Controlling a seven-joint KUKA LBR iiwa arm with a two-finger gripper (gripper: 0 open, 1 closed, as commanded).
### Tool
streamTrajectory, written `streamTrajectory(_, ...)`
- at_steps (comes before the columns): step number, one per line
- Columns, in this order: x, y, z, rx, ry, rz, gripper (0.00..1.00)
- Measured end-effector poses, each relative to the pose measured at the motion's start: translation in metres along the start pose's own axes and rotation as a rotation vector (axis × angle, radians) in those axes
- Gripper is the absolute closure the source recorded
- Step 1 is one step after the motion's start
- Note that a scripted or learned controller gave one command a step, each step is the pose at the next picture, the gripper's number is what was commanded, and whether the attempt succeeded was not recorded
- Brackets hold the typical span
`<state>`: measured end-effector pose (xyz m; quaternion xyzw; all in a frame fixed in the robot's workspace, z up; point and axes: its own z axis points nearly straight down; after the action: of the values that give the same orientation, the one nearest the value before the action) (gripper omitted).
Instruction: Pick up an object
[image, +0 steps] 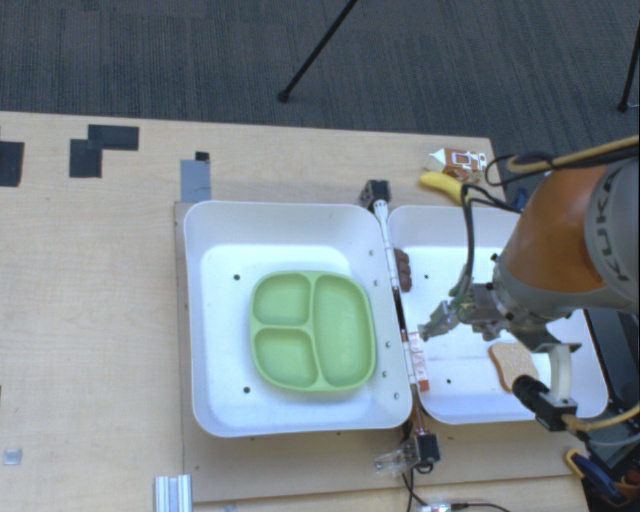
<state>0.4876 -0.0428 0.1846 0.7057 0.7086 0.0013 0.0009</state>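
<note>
A green lunch plate with three parts sits in the left bin. In the right bin, the hand hangs low; I cannot tell if it is open. A piece of toast lies behind it. The hand might miss it and grab nothing.

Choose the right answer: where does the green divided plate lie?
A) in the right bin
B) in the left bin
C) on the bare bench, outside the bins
B: the green divided plate rests on the floor of the left bin, while the slice of bread lies in the right bin.
</note>
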Motion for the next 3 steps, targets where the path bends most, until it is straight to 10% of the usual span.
streamTrajectory(1, -0.032, 0.000, 0.075, 0.000, 0.000, 0.000, 0.00)
streamTrajectory(2, -0.032, 0.001, 0.065, -0.003, 0.000, -0.002, 1.00)
streamTrajectory(3, 0.046, 0.020, 0.000, 0.000, 0.001, -0.001, 1.00)
